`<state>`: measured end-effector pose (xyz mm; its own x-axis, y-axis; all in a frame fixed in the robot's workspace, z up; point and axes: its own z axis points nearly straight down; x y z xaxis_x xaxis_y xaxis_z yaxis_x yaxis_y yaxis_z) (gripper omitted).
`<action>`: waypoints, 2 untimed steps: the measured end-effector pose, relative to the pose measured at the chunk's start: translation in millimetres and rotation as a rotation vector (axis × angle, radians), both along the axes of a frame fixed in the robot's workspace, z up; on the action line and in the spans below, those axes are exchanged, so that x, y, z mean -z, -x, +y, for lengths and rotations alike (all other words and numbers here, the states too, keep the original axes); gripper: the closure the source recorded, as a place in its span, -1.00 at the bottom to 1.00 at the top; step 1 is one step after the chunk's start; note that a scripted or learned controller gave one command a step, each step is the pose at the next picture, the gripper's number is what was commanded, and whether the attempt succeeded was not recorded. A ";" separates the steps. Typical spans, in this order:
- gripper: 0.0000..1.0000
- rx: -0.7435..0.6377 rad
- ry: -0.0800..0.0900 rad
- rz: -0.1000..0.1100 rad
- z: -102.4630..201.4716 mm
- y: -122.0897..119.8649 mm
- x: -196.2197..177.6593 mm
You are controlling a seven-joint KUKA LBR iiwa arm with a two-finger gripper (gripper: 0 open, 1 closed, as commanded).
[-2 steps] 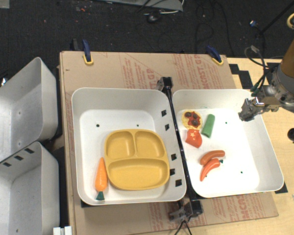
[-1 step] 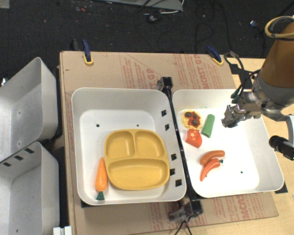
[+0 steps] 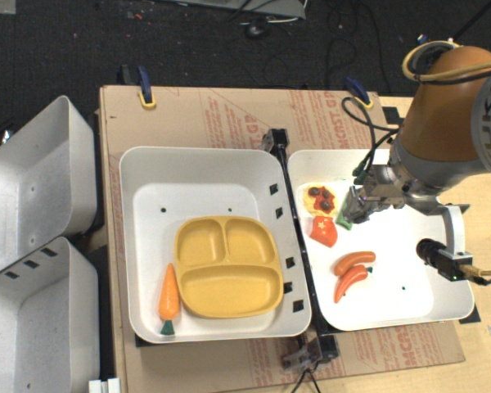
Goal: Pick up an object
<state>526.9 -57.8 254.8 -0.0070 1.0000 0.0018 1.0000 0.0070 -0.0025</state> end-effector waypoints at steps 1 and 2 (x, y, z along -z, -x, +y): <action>1.00 0.000 0.001 0.000 51.5 4.0 16.9; 1.00 -0.002 0.000 -0.003 110.0 11.2 10.3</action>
